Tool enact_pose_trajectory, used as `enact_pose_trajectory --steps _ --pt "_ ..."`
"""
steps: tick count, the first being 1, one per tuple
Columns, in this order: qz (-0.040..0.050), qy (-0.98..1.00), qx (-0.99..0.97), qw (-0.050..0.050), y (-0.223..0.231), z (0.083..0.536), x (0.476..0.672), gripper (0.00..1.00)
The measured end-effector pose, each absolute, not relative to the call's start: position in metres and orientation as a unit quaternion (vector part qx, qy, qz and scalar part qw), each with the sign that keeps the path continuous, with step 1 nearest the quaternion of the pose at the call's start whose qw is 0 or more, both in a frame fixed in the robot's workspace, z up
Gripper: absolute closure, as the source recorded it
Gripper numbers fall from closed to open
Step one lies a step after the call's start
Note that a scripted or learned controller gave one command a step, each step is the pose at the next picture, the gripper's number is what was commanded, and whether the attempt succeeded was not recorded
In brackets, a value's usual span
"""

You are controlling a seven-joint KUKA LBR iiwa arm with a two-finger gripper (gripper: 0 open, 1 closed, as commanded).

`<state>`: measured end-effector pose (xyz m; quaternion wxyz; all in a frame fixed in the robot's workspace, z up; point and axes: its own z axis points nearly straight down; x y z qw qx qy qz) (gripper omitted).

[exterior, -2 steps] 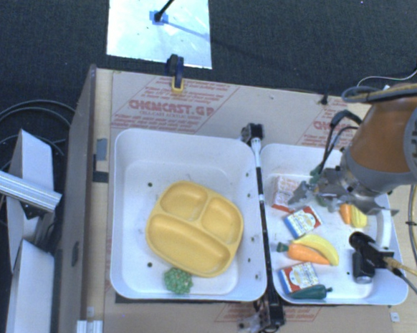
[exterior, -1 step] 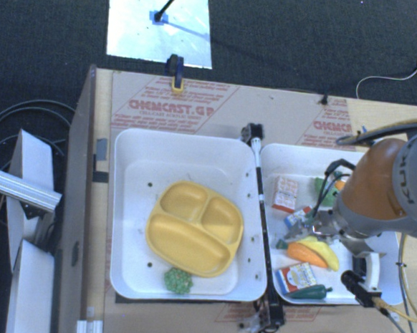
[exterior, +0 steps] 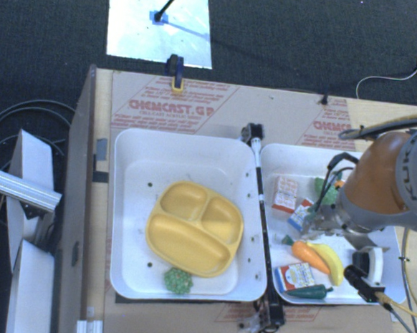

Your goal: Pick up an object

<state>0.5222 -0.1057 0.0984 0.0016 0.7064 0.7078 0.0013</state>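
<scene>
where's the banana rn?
Camera view: the banana lies in the right bin, toward its near edge, against the carrot, just below the arm.

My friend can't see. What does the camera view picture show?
A grey and orange robot arm reaches over the right white bin, above a banana, a carrot and small packets. The left bin holds a yellow divided plate and a green broccoli.

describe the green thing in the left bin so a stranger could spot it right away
Start at the left bin, the one holding the big yellow tray. Look just past the tray's near edge, toward the bin's front wall, for a small green lump lying on the white floor. It is the bin's only green thing, rough and bumpy beside the smooth tray.
</scene>
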Motion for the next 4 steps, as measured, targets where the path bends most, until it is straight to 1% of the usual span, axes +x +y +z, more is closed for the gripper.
enact_pose_trajectory --steps 1,2,3,4 --pt "0.0010 0.707 0.708 0.003 -0.140 0.145 0.517 1.00" --pt "0.0009 0.707 0.707 0.001 -0.114 0.083 0.487 1.00" --pt "0.0005 0.707 0.707 0.001 -0.115 0.084 0.487 0.00" --pt "-0.0106 0.705 0.709 -0.014 -0.145 0.091 0.615 0.00"
